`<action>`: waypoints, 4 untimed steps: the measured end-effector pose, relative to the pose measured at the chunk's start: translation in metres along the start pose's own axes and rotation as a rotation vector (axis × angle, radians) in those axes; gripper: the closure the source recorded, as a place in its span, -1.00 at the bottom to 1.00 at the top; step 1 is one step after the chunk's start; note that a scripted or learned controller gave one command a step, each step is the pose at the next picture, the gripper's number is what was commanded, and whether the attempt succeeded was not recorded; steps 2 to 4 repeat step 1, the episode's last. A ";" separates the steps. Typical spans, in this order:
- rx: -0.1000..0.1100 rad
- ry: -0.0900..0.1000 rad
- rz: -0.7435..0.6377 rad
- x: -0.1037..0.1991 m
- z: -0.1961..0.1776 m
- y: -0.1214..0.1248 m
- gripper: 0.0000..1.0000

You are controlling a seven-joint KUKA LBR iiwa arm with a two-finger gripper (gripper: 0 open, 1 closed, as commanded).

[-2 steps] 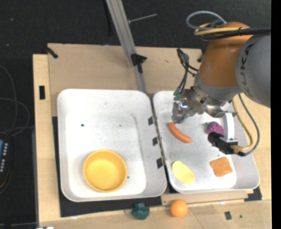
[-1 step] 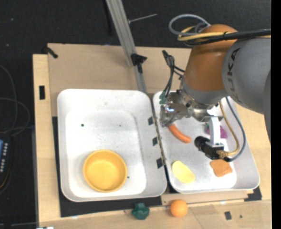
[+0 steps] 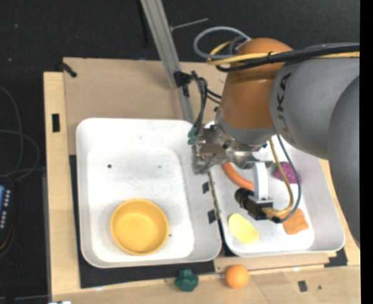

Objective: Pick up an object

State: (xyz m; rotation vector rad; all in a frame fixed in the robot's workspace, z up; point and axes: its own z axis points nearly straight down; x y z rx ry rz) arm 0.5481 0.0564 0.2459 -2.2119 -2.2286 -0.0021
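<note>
The gripper (image 3: 202, 156) is hanging over the rims where the two white bins meet. Whether it is released or clenched cannot be told. The orange carrot-shaped piece (image 3: 237, 173) is lying in the right bin (image 3: 322, 230), just beside the gripper on the arm's side. Its long axis is running diagonally, with one end pointing toward the gripper and the other end, away from it, partly hidden by the wrist. The pale yellow piece (image 3: 243, 228) is lying farther from the gripper. The yellow bowl (image 3: 139, 225) is sitting well apart in the left bin (image 3: 129, 160).
</note>
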 end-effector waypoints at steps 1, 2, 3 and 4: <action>-0.001 0.000 0.005 -0.002 0.000 0.000 -1.00; -0.001 0.000 0.005 -0.002 0.000 0.000 -1.00; -0.001 0.000 0.005 -0.002 0.000 0.000 -1.00; -0.001 0.000 0.005 -0.002 0.000 0.000 -1.00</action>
